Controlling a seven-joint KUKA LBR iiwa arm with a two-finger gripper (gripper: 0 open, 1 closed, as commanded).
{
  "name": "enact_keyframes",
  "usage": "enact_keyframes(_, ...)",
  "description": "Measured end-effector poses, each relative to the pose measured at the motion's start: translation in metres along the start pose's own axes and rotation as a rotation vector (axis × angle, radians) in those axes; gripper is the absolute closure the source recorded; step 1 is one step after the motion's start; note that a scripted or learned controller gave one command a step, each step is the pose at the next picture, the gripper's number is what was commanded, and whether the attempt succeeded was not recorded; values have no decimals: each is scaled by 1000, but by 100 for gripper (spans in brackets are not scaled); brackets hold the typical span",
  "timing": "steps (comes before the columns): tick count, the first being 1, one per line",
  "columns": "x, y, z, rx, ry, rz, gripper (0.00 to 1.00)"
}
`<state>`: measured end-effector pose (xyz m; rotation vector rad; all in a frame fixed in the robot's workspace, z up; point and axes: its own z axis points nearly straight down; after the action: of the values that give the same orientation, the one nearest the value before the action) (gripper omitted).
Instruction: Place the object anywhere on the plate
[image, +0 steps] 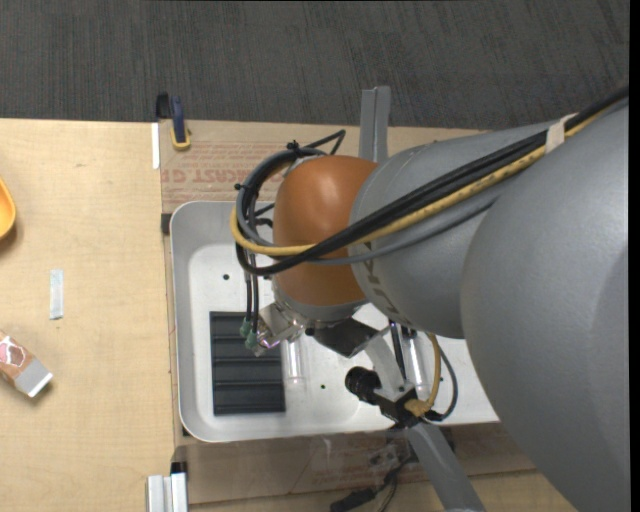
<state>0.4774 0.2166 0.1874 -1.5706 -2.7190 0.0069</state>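
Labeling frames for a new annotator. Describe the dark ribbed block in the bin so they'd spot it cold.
Find the white bin under the grey arm's orange band. In its lower left part lies the dark ribbed block, flat and rectangular, crossed by grooves. The gripper hangs at its upper right edge. It is the bin's large black item; the thing beside it is a thin clear tube.

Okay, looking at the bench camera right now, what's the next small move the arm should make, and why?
Probably a short lift straight up. The gripper sits low in the white bin, right over the black ridged block, and the arm's orange band hides much of the bin. Whether anything is held is unclear, and no plate is identifiable from here, so rising would clear the view before any carry.
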Motion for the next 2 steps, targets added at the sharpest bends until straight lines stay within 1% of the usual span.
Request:
enact_keyframes(1,-72,-42,21,0,1,-107,100)
enact_keyframes(2,2,1,-38,-3,-1,-335,100)
